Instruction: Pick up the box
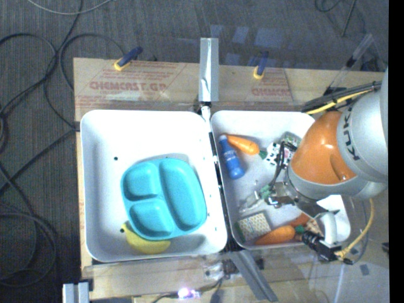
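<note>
Jaws state hidden under wrist, cannot tell; gripper (273, 194) hovering low in right bin (252, 120), centre; box (253, 223) lying near front edge beside carrot (276, 235), probably being lined up for grasp.

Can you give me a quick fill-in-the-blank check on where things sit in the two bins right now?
1. The blue divided tray lies in the ____ bin of the camera view.
2. A ____ object pokes out from under that tray's near edge.
3. The blue bottle lies in the right bin beside an ____ carrot.
4. The arm reaches over the ____ bin.

Missing words: left; yellow; orange; right
</note>
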`<act>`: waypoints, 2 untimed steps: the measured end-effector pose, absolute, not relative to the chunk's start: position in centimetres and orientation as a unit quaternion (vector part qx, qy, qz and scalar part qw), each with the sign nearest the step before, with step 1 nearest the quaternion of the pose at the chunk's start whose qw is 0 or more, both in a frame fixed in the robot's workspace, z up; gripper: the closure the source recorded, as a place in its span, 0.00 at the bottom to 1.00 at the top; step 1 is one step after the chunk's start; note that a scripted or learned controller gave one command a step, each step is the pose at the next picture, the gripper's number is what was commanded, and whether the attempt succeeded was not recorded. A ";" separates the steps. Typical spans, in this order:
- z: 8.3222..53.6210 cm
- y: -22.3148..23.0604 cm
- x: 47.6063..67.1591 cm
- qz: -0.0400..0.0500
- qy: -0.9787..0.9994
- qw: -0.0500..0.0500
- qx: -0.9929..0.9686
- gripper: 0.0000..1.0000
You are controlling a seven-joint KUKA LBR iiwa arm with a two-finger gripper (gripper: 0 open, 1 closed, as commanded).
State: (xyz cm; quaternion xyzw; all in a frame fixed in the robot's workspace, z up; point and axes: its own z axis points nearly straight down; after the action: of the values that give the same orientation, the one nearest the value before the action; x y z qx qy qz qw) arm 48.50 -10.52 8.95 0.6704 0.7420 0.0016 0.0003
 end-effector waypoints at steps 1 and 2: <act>9.9 -10.5 48.7 0.003 0.742 0.002 0.671 1.00; 9.9 -10.5 48.7 0.003 0.742 0.002 0.670 0.00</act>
State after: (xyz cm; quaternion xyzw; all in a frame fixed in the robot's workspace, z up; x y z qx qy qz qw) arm 48.69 -10.49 9.88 0.6705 0.7419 0.0032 0.0018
